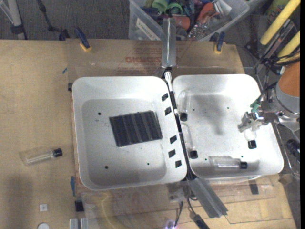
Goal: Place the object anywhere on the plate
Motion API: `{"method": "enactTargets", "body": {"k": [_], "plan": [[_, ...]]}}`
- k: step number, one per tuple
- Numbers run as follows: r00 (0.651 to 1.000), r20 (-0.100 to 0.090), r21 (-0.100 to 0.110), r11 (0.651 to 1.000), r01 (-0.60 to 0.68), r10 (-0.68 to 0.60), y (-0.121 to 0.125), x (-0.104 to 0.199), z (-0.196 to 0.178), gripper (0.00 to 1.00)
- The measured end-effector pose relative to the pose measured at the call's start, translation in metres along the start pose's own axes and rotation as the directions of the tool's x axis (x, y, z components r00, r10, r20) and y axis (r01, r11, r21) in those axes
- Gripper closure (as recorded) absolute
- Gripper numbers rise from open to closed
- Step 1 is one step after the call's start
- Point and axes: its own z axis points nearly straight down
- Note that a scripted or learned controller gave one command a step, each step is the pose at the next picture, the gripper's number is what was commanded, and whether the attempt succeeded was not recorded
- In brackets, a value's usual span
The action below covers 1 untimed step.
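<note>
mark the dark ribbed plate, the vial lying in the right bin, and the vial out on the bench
dark ribbed plate [136, 128]: camera view, middle of its ribbed top.
vial in the right bin [225, 162]: camera view, clear body.
vial on the bench [40, 155]: camera view, clear body.

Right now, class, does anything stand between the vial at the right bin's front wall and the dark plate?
Yes: the two bins' adjoining rims run between the vial and the plate. Another vial lies against the right side of those rims.
</note>
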Motion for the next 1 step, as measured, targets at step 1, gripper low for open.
{"method": "enactTargets", "body": {"k": [1], "plan": [[0.998,0.0,0.001,0.998,-0.065,0.065,0.0557,0.0676,0.0187,1.0]]}}
